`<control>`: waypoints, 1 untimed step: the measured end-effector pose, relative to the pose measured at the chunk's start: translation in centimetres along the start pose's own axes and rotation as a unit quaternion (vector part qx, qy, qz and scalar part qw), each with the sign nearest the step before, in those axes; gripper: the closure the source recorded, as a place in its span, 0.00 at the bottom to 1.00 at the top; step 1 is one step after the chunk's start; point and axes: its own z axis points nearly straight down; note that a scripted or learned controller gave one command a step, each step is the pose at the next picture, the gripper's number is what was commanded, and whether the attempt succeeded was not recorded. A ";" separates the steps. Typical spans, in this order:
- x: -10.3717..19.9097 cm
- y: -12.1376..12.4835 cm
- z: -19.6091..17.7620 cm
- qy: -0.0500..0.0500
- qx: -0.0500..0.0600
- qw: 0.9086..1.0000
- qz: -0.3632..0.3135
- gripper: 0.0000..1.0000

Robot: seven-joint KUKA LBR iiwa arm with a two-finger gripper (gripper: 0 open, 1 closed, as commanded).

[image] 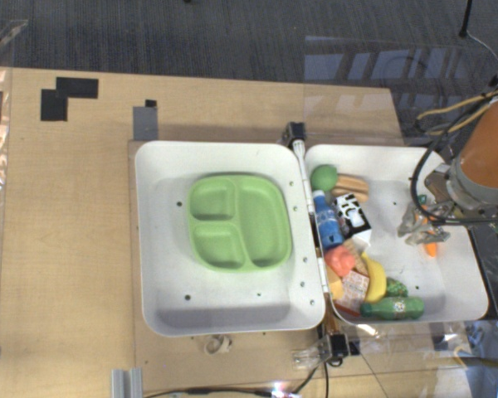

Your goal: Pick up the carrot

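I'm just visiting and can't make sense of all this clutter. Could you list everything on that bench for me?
Bins: 2, white, side by side on the bench; left bin, right bin.
Tray: 1, green, three compartments, in the left bin.
Ball: 1, green, top left of the right bin.
Bottle: 1, blue, along the right bin's left wall.
Banana: 1, yellow, lower left of the right bin.
Cucumber: 1, dark green, below the banana.
Carrot: 1, orange, small, right bin, just under the gripper.
Arm: 1, grey with orange band, from the right.
Gripper: 1, above the carrot.
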 end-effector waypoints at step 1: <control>0.0 0.0 0.0 0.000 0.000 1.000 0.000 0.00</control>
